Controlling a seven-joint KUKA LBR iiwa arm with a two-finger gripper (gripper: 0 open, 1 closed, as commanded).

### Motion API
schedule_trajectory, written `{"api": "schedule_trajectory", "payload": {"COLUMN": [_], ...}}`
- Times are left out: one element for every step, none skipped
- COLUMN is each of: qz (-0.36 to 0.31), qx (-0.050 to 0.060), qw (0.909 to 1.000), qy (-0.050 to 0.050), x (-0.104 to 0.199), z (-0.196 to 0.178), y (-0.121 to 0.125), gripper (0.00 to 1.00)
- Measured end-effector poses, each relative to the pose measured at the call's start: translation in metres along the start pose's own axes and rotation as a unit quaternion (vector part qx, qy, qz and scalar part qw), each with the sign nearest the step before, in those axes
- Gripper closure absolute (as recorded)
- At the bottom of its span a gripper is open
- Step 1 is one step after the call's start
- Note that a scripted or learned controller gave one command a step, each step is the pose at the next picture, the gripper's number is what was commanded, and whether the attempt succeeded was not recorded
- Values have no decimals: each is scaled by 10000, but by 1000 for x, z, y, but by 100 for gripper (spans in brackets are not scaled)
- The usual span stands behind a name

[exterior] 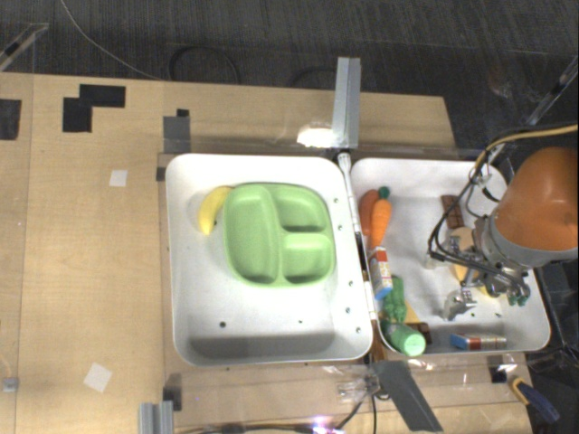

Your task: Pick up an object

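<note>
**Small things in the right bin, arm low above them**

The task names no single object, so I take the carrot (380, 222) as the clearest candidate. It lies in the right bin (418, 181), near the divider between the two bins, with its long axis nearly along that wall: green top toward the far edge, orange body toward me. It looks like a toy, so I judge it light, stiff and rather smooth. I would grip it across the thick middle, with the fingers at right angles to its length.

Just beside it lies a thin tube (381, 269), and nearer to me a green bottle (403, 337) in the corner. A marker (479, 341) lies flat near the front wall, pointing left-right.

The end effector (463, 301) hangs low over the right part of this bin, under the orange band of the arm (541, 211). I cannot tell how its fingers stand, and I see nothing held.

The left bin (194, 315) carries a green tray (276, 233) and a banana (212, 208).
</note>
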State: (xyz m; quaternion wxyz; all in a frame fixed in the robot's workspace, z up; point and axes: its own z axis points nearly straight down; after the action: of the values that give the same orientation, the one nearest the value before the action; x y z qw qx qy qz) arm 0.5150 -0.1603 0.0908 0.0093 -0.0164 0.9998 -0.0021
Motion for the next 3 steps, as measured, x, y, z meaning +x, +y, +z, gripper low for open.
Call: {"api": "schedule_trajectory", "payload": {"qz": [-1118, -739, -685], "qx": [-14, -11, 6], "qw": [9937, 9973, 9977], "qy": [39, 24, -3], "x": [-8, -5, 16], "z": [-23, 1, 0], "y": [-32, -39, -14], "gripper": [0, 0, 0]}}
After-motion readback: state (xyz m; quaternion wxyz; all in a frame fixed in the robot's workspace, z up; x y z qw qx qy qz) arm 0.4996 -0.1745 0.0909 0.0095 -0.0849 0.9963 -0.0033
